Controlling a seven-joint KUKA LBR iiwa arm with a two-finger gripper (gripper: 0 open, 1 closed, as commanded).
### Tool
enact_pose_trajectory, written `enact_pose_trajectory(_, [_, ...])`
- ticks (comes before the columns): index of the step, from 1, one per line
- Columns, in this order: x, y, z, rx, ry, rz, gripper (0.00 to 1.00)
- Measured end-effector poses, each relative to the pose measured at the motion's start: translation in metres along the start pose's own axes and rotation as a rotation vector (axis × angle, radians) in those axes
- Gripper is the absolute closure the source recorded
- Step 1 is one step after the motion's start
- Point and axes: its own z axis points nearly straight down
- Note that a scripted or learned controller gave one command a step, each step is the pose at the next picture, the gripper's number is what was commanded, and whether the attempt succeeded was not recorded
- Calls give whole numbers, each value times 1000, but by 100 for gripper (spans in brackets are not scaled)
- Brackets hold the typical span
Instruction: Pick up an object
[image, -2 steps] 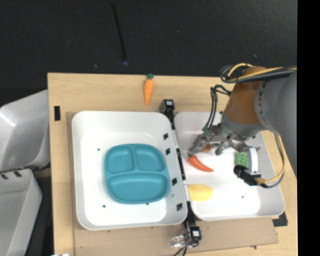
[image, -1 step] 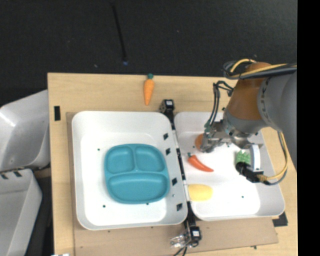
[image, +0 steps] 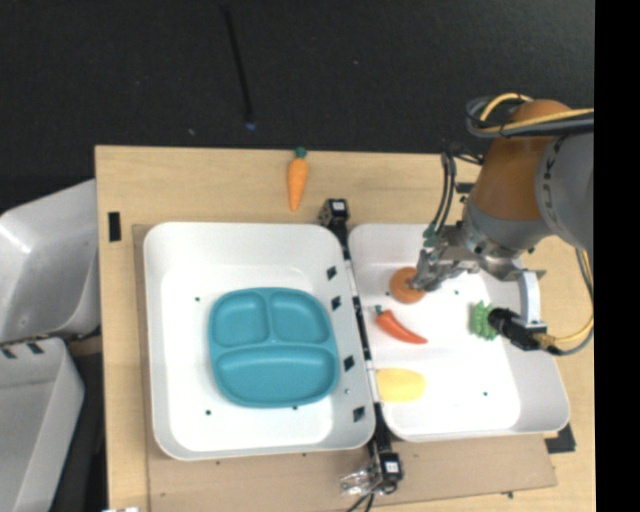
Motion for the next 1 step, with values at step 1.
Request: enact_pose_trajectory(1, [-2,1,-24,2,0,-1,100])
